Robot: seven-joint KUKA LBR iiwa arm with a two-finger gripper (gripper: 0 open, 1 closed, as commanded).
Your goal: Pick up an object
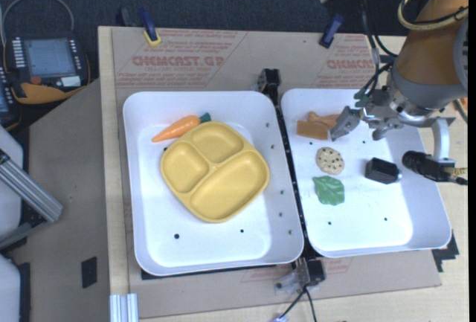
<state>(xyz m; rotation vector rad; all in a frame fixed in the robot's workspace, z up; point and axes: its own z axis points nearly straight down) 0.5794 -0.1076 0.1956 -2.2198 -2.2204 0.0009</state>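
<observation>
My gripper (363, 126) hangs over the back of the right bin (387, 235). It is open, its two grey fingers spread apart with nothing between them. A brown-orange piece (315, 126) lies just left of the left finger. A speckled cookie (329, 160) sits in front of that, with a green leafy piece (329, 190) below it. A small black block (382, 170) lies just in front of the right finger. In the left bin (149, 239), a carrot (176, 127) rests against the back of a yellow divided plate (214, 170).
A black cylindrical part (428, 164) juts in at the right bin's right wall. The bins sit on a cardboard sheet (223, 60) held by clamps at the back. A handheld controller (44, 64) lies off the bench at the far left.
</observation>
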